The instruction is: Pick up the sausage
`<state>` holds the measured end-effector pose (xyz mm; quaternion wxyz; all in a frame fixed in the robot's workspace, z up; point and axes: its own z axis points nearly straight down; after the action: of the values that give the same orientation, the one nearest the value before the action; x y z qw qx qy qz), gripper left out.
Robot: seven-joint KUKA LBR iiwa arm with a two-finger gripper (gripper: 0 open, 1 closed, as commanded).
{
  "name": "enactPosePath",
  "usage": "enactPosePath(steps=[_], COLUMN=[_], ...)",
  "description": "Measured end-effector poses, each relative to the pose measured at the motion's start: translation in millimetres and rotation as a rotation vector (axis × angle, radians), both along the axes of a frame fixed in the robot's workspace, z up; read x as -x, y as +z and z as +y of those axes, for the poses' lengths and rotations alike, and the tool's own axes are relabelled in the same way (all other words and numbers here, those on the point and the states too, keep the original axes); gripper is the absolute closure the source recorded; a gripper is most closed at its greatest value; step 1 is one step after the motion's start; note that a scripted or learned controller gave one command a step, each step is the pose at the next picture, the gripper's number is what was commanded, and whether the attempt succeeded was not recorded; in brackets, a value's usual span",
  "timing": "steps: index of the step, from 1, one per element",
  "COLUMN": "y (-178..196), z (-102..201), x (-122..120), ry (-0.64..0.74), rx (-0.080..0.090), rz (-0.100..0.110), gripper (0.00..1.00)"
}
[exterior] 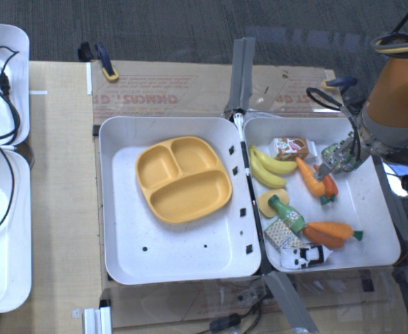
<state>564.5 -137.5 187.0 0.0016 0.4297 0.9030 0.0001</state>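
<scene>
The gripper [327, 169] sits low in the right bin [378, 186], directly over the reddish sausage [330, 186] beside a carrot [310, 177], placed for a grasp. Whether it is clenched or released cannot be told. The yellow plate [183, 179] occupies the left bin [120, 186].
</scene>
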Motion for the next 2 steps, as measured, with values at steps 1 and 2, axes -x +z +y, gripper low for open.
enactPosePath(steps=[1, 2], y=[-37, 50], z=[-41, 33], x=[72, 50], ry=[-0.091, -0.041], rx=[-0.001, 0.000], rz=[0.004, 0.000], gripper=[1.00, 1.00])
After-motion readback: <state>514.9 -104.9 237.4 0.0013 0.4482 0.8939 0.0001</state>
